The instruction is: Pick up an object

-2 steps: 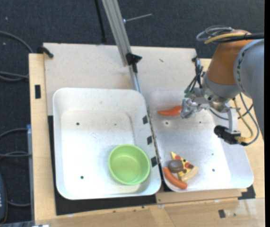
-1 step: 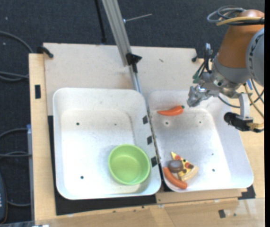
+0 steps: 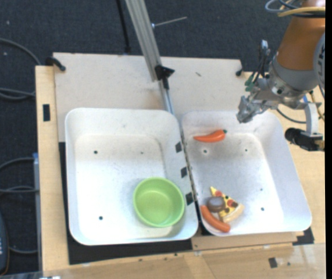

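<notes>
Dark carpet with cables around a tan bench (image 3: 107,80). Arm cut off at right edge; gripper (image 3: 245,114) hangs over the right bin's (image 3: 282,173) far rim, too small and blurred to tell its state. Chili (image 3: 209,136) lies just left of it. Near-left corner: plate (image 3: 209,225) with pizza slice (image 3: 227,208), sausage (image 3: 215,220), partly overlapping. Left bin (image 3: 96,156) holds green bowl (image 3: 159,201). No readable writing.

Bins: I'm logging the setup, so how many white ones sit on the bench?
2. The left bin holds a green bowl; the right bin holds an orange pepper and toy food.
</notes>
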`<state>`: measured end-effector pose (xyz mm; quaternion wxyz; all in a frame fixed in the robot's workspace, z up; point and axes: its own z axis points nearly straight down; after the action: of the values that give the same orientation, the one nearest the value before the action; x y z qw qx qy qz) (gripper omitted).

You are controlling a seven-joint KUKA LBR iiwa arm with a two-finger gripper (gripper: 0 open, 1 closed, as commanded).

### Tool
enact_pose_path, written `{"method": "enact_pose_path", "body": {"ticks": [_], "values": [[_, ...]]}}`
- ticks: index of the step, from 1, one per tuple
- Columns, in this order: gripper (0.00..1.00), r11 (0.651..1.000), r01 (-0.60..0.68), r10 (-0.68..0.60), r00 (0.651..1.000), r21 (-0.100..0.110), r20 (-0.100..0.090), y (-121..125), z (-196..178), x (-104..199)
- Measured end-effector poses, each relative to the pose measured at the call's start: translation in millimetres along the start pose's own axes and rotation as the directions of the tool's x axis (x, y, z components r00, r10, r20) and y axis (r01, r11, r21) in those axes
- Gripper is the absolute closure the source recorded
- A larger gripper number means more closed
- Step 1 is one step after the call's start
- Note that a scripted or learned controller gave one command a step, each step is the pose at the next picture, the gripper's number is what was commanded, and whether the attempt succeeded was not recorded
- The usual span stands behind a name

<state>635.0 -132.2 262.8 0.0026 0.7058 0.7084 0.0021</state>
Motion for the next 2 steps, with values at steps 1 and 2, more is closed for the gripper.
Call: {"method": "enact_pose_path", "body": {"ticks": [1,2], "values": [[1.0,1.0,0.001,-0.001,1.0,0.007,0.0,-16,8,43],[1.0,1.0,0.004,-0.004,1.0,0.006,-0.002,-32,2,98]]}}
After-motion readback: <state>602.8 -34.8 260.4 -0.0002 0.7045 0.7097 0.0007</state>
